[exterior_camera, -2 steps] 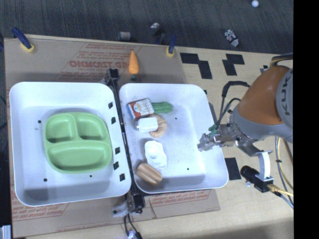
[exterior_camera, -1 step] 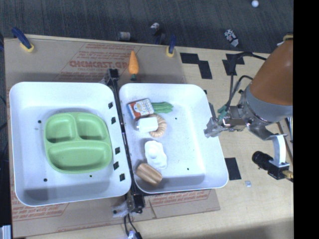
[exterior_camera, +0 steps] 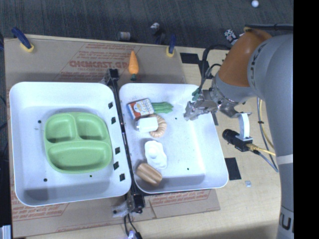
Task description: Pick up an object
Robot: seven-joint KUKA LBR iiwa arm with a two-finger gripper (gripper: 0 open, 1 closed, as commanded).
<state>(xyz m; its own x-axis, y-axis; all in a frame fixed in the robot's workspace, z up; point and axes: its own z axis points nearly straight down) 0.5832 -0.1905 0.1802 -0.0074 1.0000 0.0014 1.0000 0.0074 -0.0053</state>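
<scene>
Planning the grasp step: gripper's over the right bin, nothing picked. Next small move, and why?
Probably shift the gripper toward the left bin: it sits above bare floor of the right bin, while the green item and the small carton lie just beyond it.

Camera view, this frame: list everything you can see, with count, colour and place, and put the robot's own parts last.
bins: 2, white, side by side on the bench
divided plate: 1, green, in the left bin
small carton: 1, orange and white, right bin, upper left
green item: 1, green, right bin, beside the carton
ring-shaped item: 1, tan, right bin, below the carton
white item: 1, white, right bin, centre left
brown item: 1, tan-brown, right bin, lower left corner
toy carrot: 1, orange, on the cardboard above the bins
clamps: 2, blue, at the cardboard's top edge
arm: 1, grey with orange band, from the right
gripper: 1, over the right bin's upper right
</scene>
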